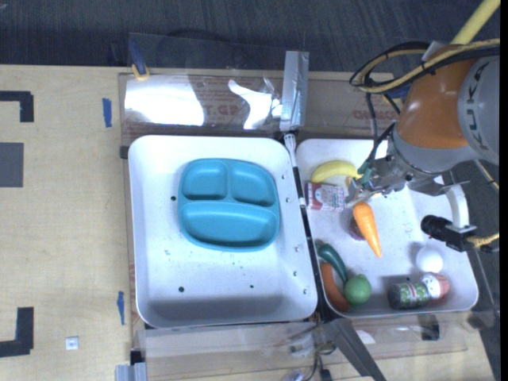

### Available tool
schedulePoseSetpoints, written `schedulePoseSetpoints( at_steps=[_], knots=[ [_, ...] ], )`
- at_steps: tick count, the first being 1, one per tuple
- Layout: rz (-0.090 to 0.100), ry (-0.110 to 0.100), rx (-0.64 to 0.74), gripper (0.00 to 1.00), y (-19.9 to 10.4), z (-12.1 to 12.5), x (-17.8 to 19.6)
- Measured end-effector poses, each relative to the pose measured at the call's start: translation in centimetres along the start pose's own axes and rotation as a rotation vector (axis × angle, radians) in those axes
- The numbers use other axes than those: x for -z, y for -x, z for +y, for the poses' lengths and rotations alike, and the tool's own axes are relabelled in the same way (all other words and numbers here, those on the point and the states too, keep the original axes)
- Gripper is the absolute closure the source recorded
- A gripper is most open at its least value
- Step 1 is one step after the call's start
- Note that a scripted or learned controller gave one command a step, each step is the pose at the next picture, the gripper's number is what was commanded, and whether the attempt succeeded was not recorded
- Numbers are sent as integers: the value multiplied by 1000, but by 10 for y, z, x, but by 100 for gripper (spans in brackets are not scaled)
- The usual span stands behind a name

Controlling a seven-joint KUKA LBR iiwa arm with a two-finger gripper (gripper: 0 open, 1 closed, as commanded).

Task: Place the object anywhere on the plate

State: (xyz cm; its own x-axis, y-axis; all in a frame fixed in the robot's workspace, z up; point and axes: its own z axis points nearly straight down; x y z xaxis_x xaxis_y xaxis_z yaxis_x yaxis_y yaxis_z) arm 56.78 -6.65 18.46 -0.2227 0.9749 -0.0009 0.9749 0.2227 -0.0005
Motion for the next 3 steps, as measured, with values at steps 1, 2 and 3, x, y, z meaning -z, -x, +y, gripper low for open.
schedulePoseSetpoints(
  at_steps=[1, 2, 3],
  knots=[
    [0, 4, 139, 100, -56, 56, 7],
    [0, 4, 149, 100, -114, 89, 0],
    [-1, 4, 148, 0, -113, 89, 1]
  ],
)
